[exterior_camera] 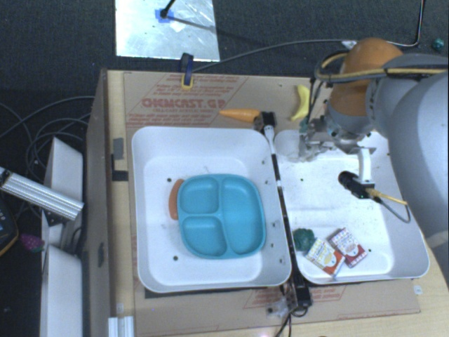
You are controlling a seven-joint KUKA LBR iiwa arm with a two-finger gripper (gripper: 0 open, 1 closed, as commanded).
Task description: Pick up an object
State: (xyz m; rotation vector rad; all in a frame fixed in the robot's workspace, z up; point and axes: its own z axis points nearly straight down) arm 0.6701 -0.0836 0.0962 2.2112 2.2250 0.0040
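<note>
The arm is reaching in over the far end of the right bin (410,258), its gripper (317,144) hanging near that bin's far left corner; whether it is gripping anything cannot be told. Candidate things are lying toward the bin's near edge: a green lump (304,239) and two small packets (324,254), well apart from the gripper. A blue tray (221,215) is sitting in the left bin (154,188).
</note>
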